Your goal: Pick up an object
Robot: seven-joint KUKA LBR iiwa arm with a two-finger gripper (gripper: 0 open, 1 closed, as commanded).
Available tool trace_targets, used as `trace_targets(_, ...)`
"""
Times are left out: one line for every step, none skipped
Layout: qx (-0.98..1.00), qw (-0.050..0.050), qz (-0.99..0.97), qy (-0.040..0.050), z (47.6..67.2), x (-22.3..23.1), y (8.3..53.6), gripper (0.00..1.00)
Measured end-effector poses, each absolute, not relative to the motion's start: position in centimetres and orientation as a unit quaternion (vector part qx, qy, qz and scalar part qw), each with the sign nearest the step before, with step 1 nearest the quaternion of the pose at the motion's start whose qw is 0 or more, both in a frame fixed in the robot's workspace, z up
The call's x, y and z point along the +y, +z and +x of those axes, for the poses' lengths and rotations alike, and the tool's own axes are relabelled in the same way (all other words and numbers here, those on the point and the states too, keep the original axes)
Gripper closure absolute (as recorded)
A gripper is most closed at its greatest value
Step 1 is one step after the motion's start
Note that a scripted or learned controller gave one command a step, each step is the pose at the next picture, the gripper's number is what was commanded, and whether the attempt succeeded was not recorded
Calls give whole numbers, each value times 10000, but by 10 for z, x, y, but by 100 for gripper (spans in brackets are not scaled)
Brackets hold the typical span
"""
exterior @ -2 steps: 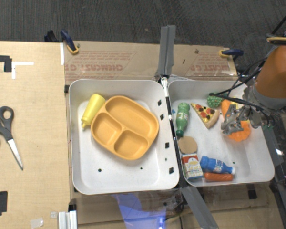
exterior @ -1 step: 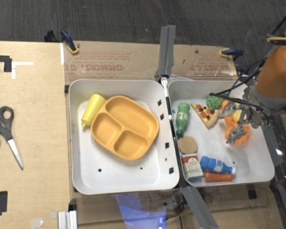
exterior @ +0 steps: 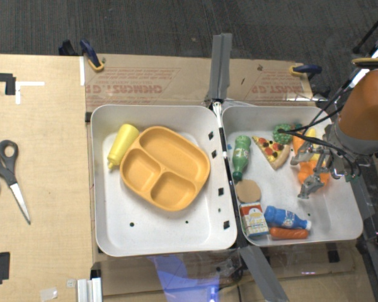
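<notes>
Where toys crowd the right bin [exterior: 340,228], gripper [exterior: 313,180] among them.

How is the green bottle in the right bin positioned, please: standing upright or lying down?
Lying down. The green bottle rests on its side on the floor of the right bin, along the left wall, cap toward the far end.
</notes>
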State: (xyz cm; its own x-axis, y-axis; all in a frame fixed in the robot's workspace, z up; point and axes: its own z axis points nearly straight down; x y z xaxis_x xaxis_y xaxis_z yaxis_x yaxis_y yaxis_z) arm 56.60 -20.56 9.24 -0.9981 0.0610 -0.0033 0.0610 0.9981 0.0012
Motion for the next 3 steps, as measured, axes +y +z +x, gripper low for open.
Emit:
trace_targets(9995,39,303,8,567,-205,102,100)
trace_targets(9995,41,304,6,568,-205,102,0)
trace_targets(9938,22,1108,3,575,-186,93,0)
